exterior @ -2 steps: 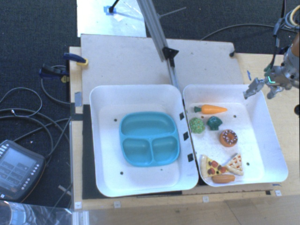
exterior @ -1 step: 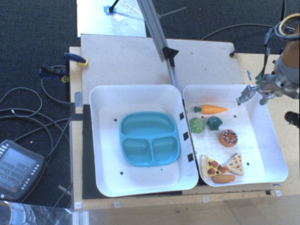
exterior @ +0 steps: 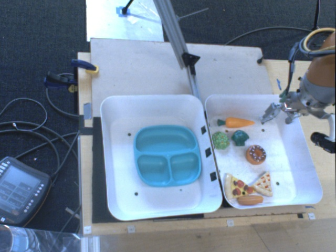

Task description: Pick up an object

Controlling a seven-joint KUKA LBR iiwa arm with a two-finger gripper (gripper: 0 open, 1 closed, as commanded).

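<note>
Two white bins sit side by side on the bench. The left bin (exterior: 113,140) has a blue plate (exterior: 168,155) with three parts in it. The right bin (exterior: 302,156) has toy food in it, and that is where the arm must pick something.

The gripper (exterior: 279,113) hangs over the right bin, up near the 1 o'clock corner. Its two fingers look spread apart, with nothing between them. It does not hold a thing yet.

The carrot (exterior: 237,122) is the closest toy. It lies flat, near the gripper, out toward 9 o'clock from it. Below the carrot are two little green bits of broccoli (exterior: 221,140), just beside each other. The donut (exterior: 256,154) lies at 5 o'clock from them. Down by the bin's 6 o'clock edge lie two pizza slices (exterior: 237,184) and a hot dog (exterior: 250,199), all packed close.

I think the arm is at the reaching step, picking a target. Next it would need to slide toward the carrot, go down, and put one finger on each long side. The carrot is thin, so it could roll away if the fingers come down crooked.
</note>
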